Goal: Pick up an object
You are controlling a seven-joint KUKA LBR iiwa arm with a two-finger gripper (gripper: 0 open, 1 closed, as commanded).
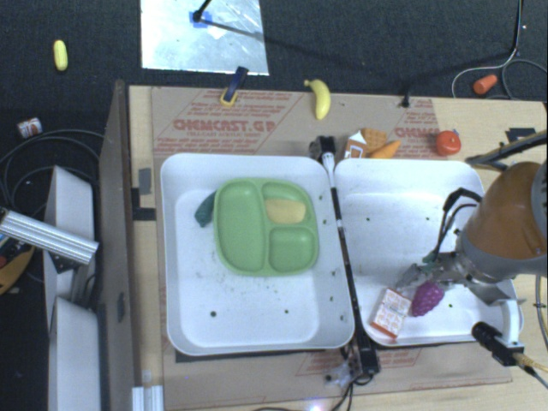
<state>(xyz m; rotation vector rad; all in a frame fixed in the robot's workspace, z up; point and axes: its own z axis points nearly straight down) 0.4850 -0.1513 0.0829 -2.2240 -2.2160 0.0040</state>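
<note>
Right white bin (402, 204) on desk: purple grape bunch (426, 298) touching gripper (425, 274), just below jaws; jaw state unclear.

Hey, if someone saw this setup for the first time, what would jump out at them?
Probably the green divided plate in the left bin, with a yellow piece in one compartment. Next, the arm's orange band at the right, above the right bin, its end effector low beside a purple object and a small red-and-white packet.

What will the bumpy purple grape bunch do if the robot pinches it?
The bumpy purple grape bunch looks small and rounded, so it probably weighs little and could roll or slip. Its lumpy surface may give uneven grip. It lies by a small red-and-white packet, which might get nudged.
</note>
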